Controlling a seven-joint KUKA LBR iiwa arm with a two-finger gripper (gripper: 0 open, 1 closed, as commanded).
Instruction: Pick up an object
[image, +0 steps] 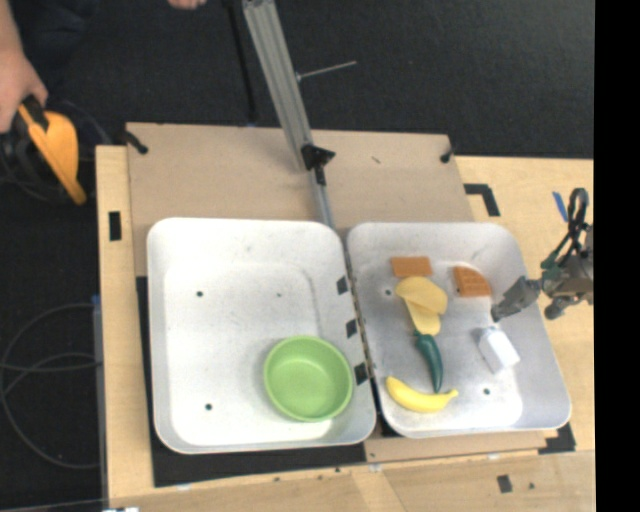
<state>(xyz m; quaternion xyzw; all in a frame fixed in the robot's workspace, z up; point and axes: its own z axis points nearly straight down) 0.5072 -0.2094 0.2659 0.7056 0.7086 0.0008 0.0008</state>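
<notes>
Two shallow white plastic bins sit side by side on the pale wooden counter (420, 180). The left bin (220, 280) holds one item, a round lime-green bowl (308, 377) near its front right corner. The right bin (500, 400) holds six items: one yellow banana (420, 397) near the front edge, one dark green pepper-shaped piece (431, 360) just behind it, one pale yellow lumpy piece (424, 303) touching the pepper's top end, one orange-brown flat block (411, 267) at the back, a second orange-brown block (471, 281) to its right, and one small white block (498, 349) near the right wall.

The gripper (518, 298) hangs over the right bin's right side, near the white block and the second orange block, and grips nothing. Whether its tips are spread or closed cannot be told; they look like one dark blur. The arm behind it is cut off at the edge.

No writing or label can be read on anything. A grey metal pole (285, 90) slants across the back of the counter.
</notes>
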